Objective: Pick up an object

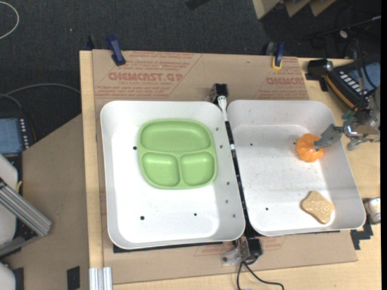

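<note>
Nearest the camera in the right bin (338, 219) lay a tan, biscuit-shaped piece (318, 206), well apart from the gripper and unlikely to interfere. Farther up the same bin sat the orange object (309, 148), the likely target, with the gripper (331, 136) reaching in from the right and touching or just beside its upper right edge. Whether the gripper was apart or clamped could not be told. The risk was a glancing contact: the rounded orange object could roll or slide away toward the bin's middle. Beyond, the left bin (121, 210) held a green divided tray (177, 153), clear of the work
</note>
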